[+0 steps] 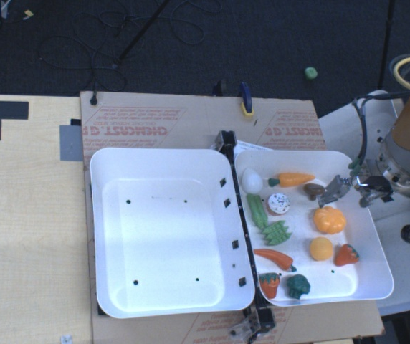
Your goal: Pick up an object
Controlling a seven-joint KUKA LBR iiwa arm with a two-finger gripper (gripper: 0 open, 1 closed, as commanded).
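My gripper (337, 190) low over right bin (377, 264), upper right part, just above orange pepper (330, 220), beside brown lump (313, 189). Fingers possibly spread, but too blurred, cannot tell; nothing seen between them. Carrot (294, 179), egg (252, 182), broccoli (298, 285) lie apart. Left bin (101, 192) alongside.
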